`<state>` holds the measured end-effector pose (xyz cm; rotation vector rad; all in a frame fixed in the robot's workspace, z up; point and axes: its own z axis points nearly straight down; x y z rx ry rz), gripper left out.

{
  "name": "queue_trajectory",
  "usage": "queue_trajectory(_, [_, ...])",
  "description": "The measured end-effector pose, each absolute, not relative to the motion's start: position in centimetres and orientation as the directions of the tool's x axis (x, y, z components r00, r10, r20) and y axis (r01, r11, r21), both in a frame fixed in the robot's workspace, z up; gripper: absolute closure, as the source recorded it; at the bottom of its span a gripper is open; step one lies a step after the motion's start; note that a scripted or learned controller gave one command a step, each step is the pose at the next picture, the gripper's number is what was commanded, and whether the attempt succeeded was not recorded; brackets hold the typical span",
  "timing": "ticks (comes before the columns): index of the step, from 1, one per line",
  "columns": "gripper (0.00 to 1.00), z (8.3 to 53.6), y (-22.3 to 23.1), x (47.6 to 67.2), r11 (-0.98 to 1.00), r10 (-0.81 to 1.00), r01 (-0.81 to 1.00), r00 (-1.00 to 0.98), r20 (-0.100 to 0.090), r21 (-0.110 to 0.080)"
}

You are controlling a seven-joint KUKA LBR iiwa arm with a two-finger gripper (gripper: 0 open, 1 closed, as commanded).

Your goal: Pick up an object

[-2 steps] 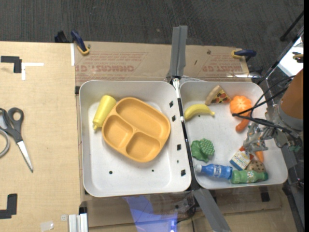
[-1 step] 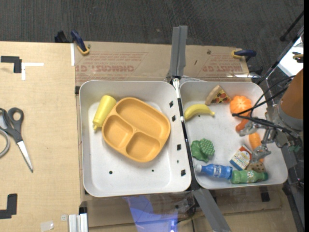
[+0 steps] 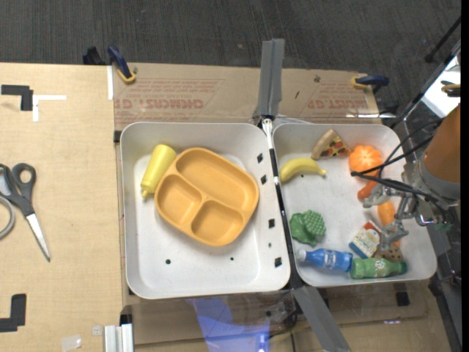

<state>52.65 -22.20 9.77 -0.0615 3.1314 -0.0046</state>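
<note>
Bench (image 3: 58,270): light wood surface, with a sheet of printed cardboard (image 3: 220,94) lying under and behind the bins.

Left bin (image 3: 146,270): shallow, white. Holds a yellow-orange divided plate (image 3: 207,195) of three compartments, set at a slant near the middle. A pale yellow bottle (image 3: 156,169) lies touching the plate's upper left edge.

Right bin (image 3: 322,196): shallow, white, just beside the left bin. Holds the smaller items listed below.

Arm (image 3: 445,160): enters from the right edge; dark cables run across the bin's right side. The claw (image 3: 394,233) is down among the items at the bin's lower right. How far it is open cannot be told, nor whether it has hold of anything.

Scissors (image 3: 28,207): grey handles, on the bench well apart to the left of the bins.

Green bottle (image 3: 377,268): lying along the right bin's lower edge, just below the claw.

Blue bottle (image 3: 328,259): lying beside the green bottle, to its left.

Banana (image 3: 301,169): upper left of the right bin.

Orange fruit (image 3: 365,158): upper right of the right bin, near the cables.

Green knobbly item (image 3: 308,226): left side of the right bin, above the blue bottle.

Pizza slice (image 3: 330,145): near the bin's top wall, between banana and orange fruit.

Small carton (image 3: 364,242): white and blue, just left of the claw.

Two blue clamps (image 3: 121,63) at the cardboard's rear corners.
</note>
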Motion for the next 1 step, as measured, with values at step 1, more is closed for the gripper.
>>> queue_trajectory(1, [1.0, 10.84, -22.13, 52.89, 0.999, -0.043, -0.042, -0.999, -0.016, -0.006])
